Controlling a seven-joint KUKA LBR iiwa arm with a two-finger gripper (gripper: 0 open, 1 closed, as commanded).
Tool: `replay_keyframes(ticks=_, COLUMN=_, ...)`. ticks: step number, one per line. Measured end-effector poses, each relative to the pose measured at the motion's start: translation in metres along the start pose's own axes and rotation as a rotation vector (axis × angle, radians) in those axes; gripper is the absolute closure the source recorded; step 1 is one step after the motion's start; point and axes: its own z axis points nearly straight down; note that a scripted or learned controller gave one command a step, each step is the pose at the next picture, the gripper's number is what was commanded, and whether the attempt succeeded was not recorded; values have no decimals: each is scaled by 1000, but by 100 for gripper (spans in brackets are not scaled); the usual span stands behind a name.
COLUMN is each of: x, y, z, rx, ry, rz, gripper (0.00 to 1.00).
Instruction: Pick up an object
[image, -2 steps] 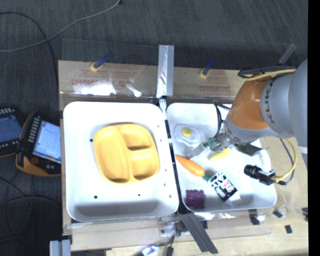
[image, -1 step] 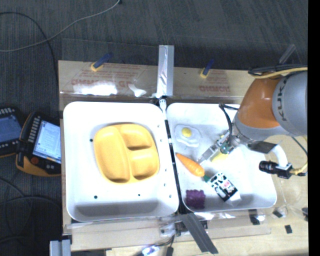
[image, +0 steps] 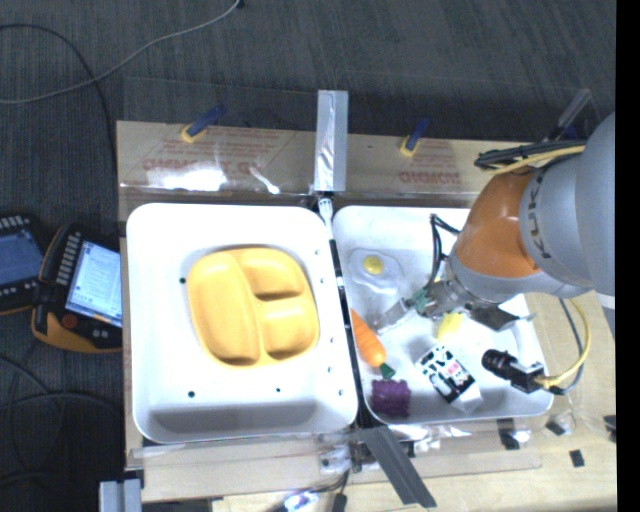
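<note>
Far left, off the bench: a pendant (image: 80, 290) with a lit screen lies on the dark floor. Left bin (image: 160, 400): a yellow divided tray (image: 255, 305) sits near its centre, tilted slightly, with one long compartment on the left and two smaller ones on the right. A clear plastic sheet (image: 230, 160) is clipped along the far edge of the bench, and a grey upright strip (image: 331, 140) stands where the two bins meet.

Right bin (image: 400, 225): a fried egg toy (image: 374, 266) lies in the far left part. Nearer, an orange carrot (image: 368, 340) lies along the left wall, and a purple grape bunch (image: 392, 397) sits in the near left corner, just beside the carrot's green end. A small white box (image: 450, 375) with black and red marks lies near the middle of the near half. A yellow piece (image: 449, 323) lies just under the wrist.

The gripper (image: 415, 303) is low in the right bin, between the egg and the box, pointing left; whether its claw is open or closed cannot be told, and nothing is visibly held. The arm (image: 545, 230), with its orange band, enters from the right.
</note>
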Motion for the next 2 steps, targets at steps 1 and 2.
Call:
replay_keyframes(ticks=1, x=-59, y=-53, z=0, rx=-2, ry=0, rz=127, gripper=0)
replay_keyframes(ticks=2, x=-30, y=17, z=1, rx=-1, ry=0, rz=-56, gripper=0)
